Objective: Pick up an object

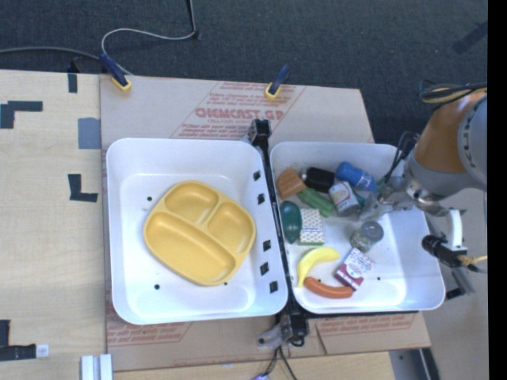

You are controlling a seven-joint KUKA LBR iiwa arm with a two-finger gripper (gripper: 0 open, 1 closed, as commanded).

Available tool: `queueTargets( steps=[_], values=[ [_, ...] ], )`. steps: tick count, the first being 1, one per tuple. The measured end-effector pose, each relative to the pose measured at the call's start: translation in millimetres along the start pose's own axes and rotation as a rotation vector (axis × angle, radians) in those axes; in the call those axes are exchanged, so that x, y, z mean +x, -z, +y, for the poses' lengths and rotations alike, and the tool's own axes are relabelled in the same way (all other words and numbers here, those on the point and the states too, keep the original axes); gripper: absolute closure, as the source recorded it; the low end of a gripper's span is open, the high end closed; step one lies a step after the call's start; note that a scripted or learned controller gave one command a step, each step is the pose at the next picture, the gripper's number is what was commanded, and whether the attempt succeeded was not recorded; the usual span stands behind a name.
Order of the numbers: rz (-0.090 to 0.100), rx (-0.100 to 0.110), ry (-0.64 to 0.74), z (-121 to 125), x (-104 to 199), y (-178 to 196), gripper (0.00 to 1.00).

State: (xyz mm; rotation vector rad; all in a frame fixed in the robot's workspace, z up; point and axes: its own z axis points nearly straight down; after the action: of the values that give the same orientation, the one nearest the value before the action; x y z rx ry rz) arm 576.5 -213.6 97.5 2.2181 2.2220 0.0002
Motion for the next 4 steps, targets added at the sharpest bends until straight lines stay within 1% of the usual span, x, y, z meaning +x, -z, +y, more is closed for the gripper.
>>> queueTargets(
  steps=[1,2,3,4],
  values=[
    [0.0,0.0,0.0,-0.1,-0.1,-0.2,0.0],
    [-0.001,0.003,-0.001,33.6,21.1,-11.8,0.0],
    [-0.003,-0.001,0.0,34.3,21.0,-1.8,1.0],
    [0.0,0.001,0.0,-14.7,42.7,110.0,1.0]
  ],
)
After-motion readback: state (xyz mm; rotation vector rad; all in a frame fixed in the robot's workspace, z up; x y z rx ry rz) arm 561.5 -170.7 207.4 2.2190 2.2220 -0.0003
